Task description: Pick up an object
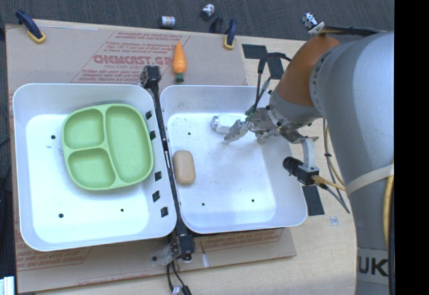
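Tan oval object [184,167]: lies in right bin [285,216], against its left wall, well apart from gripper [231,131]. Looks light, smooth, possibly soft; best taken across its narrow width. Gripper state: cannot tell. Left bin [27,220] holds green divided plate [107,146].

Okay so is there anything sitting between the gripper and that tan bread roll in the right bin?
Nothing visible does. The gripper is over the upper middle of the right bin, and the tan roll lies lower left of it by the divider, with only bare white bin floor between them.
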`<move>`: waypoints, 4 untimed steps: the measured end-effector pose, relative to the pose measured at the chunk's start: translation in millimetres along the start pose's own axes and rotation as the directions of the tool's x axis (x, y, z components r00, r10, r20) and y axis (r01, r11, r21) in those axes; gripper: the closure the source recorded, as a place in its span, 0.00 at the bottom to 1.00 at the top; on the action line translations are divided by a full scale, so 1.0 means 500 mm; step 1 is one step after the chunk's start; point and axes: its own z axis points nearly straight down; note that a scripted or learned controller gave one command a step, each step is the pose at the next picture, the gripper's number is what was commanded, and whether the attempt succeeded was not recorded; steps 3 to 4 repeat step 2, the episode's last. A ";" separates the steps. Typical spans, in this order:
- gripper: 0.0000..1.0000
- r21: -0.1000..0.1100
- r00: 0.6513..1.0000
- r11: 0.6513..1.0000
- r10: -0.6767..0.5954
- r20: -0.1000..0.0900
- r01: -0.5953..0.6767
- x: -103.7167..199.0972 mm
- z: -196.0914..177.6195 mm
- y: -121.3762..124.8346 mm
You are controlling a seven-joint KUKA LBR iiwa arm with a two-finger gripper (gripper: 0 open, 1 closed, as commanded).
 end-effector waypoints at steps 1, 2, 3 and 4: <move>0.00 0.003 1.000 1.000 -0.002 0.000 0.002 0.001 0.000 -0.142; 0.00 0.006 1.000 1.000 -0.002 0.001 0.002 -0.002 -0.001 0.083; 0.00 0.006 1.000 1.000 -0.002 0.001 0.002 -0.002 -0.001 0.083; 0.00 0.006 1.000 1.000 -0.002 0.001 0.002 -0.002 -0.001 0.083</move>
